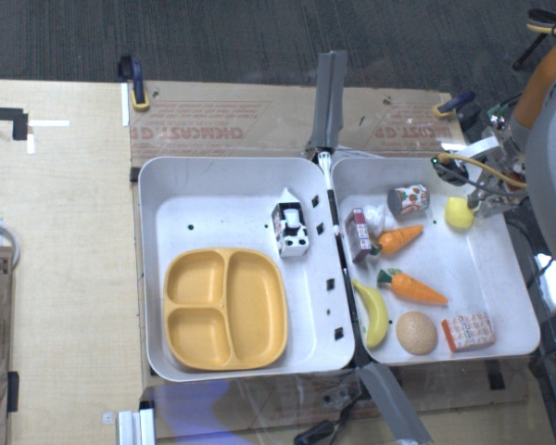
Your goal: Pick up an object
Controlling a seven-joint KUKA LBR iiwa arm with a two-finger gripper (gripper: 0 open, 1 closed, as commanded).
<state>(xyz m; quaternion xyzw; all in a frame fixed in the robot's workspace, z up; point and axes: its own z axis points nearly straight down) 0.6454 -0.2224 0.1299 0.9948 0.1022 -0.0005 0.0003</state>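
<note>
Behind bins, cardboard (287, 123) print unreadable (mirrored); tool (489, 193) beside lemon (459, 213), grip state unclear

Arm (549, 128) enters from the right edge of the view, upper corner. Grey body, orange band showing at the top. Wrist end hung with yellow and black cables. Gripper (486, 196) low and leftward of the wrist, partly masked by cabling; state of the jaws unreadable.
</note>
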